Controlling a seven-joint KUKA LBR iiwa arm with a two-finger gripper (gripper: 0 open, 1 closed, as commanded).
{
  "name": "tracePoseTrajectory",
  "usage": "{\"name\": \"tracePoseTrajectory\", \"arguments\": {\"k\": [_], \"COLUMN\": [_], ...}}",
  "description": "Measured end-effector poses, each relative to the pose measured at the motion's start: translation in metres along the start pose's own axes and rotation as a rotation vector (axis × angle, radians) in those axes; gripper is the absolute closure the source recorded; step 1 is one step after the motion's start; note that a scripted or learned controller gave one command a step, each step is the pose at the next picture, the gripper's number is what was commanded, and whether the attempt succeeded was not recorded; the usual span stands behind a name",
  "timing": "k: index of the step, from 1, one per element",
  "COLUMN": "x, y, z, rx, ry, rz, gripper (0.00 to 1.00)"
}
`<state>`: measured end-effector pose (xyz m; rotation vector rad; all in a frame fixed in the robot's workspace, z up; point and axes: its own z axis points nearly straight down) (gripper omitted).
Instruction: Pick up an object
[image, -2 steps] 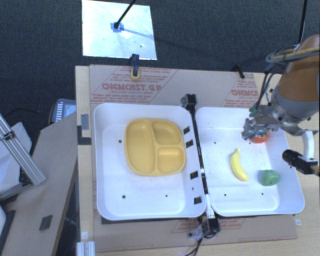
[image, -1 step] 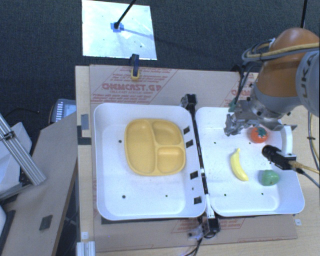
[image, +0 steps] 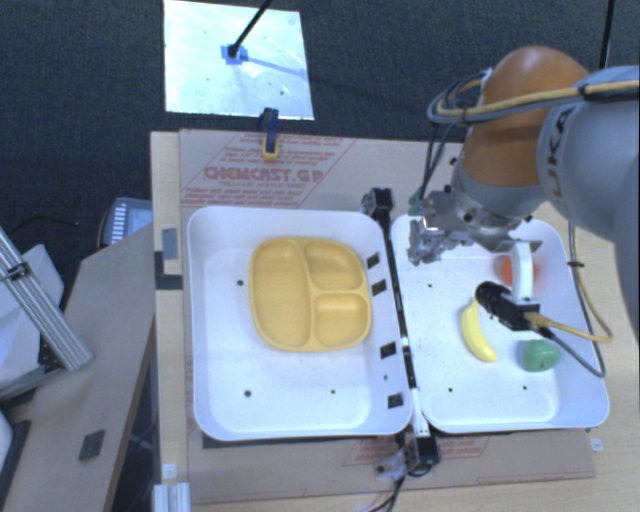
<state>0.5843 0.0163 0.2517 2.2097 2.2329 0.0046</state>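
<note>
A yellow toy banana (image: 478, 332) lies in the middle of the right bin (image: 450, 402). A green lump (image: 540, 355) sits just beside it, and an orange object (image: 520, 268) lies farther back. The gripper (image: 422, 245) hangs over that bin's far left corner, apart from all three; whether it is clenched or released cannot be told. The left bin (image: 222, 400) holds a yellow divided plate (image: 308, 295).

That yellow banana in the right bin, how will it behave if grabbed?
The banana looks smooth and toy-like, so it is probably stiff, light and somewhat slippery. Its curved, tapering shape would likely make it pivot or spin on the white bin if pushed off-centre.
</note>
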Motion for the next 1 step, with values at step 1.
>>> {"name": "tracePoseTrajectory", "arguments": {"k": [1], "x": [0.0551], "y": [0.0009], "z": [0.0175], "rx": [0.002], "ry": [0.0], "rz": [0.0], "gripper": [1.0]}}
